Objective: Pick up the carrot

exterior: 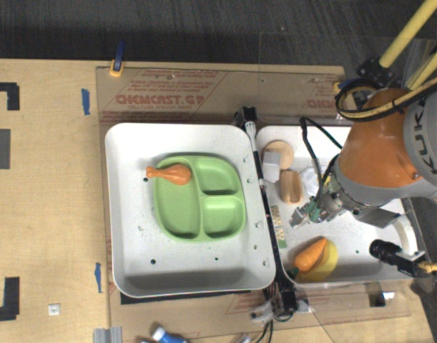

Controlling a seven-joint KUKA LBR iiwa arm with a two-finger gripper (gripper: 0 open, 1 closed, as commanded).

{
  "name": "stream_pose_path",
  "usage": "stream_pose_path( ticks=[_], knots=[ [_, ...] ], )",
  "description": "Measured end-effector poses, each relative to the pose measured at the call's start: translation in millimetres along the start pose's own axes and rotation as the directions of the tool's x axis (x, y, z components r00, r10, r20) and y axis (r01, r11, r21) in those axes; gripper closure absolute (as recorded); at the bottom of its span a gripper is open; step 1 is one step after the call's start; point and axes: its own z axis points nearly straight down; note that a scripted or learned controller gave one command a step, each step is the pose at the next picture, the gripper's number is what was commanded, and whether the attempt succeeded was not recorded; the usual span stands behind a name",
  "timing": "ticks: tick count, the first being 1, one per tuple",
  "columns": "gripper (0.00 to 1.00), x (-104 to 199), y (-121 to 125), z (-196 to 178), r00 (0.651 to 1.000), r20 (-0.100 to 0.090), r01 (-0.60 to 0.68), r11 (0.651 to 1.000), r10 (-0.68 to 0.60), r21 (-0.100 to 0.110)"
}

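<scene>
You are looking down on a table (46, 191) with two white bins side by side. The left bin (132, 263) holds a green divided plate (182, 209); an orange toy drumstick (169, 174) lies across the plate's far-left rim. In the right bin (361, 263), the carrot (310, 254) lies at the near-left corner, resting against a yellow piece (328, 259). Farther back lie a tan wooden block (290, 186) and a round beige item (279, 151). Your arm (379, 156) hangs over the right bin, its tool (315, 209) above and just beyond the carrot, not touching it. You cannot tell how the tool stands.
</scene>
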Motion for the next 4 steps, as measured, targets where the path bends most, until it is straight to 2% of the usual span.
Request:
stream_pose_path(
  ticks=[1, 2, 3, 4],
  knots=[
    [0.00, -1.9, -2.3, 1.8, 1.000, 0.000, -0.004, 1.000, 0.004, 0.006],
    [0.00, -38.1, -18.4, 1.3, 0.936, -0.001, 0.352, 0.936, -0.352, 0.006],
    [0.00, -64.4, -29.2, 59.1, 0.953, -0.004, 0.303, 0.953, -0.302, 0.008],
    [0.00, -67.2, -27.9, 95.9, 0.899, 0.005, 0.439, 0.899, -0.439, -0.001]
  ],
)
